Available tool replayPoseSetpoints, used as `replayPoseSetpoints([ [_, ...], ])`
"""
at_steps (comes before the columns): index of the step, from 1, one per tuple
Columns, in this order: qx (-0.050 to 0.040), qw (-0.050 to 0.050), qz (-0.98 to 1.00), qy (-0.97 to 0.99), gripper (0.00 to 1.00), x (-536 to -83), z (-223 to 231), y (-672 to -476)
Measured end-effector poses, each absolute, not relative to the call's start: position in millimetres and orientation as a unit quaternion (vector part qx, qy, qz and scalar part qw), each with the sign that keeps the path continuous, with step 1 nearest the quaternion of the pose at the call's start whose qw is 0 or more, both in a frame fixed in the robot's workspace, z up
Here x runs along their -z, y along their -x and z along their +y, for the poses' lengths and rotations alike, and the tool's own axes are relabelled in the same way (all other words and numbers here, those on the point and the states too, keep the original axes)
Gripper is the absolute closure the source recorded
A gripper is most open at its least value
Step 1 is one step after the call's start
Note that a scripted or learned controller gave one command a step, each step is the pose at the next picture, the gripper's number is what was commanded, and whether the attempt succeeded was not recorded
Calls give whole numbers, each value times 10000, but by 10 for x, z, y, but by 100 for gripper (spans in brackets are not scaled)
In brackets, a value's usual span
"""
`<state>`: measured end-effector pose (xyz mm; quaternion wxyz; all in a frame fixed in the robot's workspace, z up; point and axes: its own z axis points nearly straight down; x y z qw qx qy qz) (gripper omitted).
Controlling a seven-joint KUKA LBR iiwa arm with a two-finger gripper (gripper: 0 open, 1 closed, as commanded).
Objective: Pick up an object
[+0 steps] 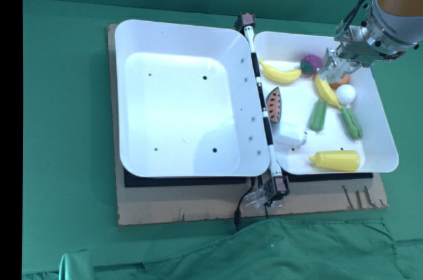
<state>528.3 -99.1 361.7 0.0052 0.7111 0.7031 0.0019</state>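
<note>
Gripper (334, 69) lowered into right bin (383, 133) near its far edge, fingers pointed down among toys; finger spread cannot be told, nothing seen held. Arm (396, 1) angled in from upper right, orange band above grey wrist. Just beside fingertips: purple piece (310, 63), orange piece (341, 80), yellow banana (326, 91), white ball (346, 94). Left bin (132, 41) alongside.

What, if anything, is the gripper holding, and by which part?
Cannot be told: the gripper hangs over the right bin near a banana, with no object visibly gripped.
</note>
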Motion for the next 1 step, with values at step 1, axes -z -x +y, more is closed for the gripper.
replayPoseSetpoints([
  [1, -9, 35, 7057, -7085, 100, -3420, -1001, -5593],
])
